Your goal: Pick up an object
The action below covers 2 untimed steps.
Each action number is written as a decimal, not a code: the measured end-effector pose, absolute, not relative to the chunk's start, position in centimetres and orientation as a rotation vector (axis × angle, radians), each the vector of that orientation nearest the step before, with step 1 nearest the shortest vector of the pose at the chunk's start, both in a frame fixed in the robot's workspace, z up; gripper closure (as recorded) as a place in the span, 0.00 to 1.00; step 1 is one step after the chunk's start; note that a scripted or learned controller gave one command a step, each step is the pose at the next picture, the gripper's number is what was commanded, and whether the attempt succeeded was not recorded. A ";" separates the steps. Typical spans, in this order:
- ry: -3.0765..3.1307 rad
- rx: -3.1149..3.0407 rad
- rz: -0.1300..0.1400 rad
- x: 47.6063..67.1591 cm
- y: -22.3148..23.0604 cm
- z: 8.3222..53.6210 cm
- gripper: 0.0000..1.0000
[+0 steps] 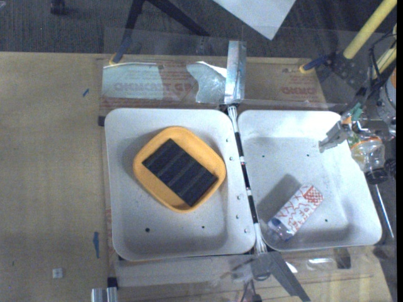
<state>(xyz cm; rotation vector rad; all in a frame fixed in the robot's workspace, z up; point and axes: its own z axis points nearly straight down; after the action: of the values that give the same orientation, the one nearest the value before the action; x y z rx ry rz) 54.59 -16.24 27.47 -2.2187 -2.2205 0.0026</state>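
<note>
- While the hand hangs over the right bin's upper right edge, nothing sits between its fingers; whether they are spread or pressed together I cannot tell.
- A red-and-white patterned packet with a clear end lies tilted in the right bin's lower middle, well apart from the hand.
- An orange tray with a dark ribbed insert lies in the left bin.
- Both bins rest on the wooden counter.
</note>
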 end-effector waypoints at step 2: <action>-2.522 -1.882 -0.005 58.6 -19.2 8.7 0.00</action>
<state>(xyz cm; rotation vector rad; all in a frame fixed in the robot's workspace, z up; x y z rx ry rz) 58.64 -19.18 8.72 -1.8819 -2.5221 -0.0045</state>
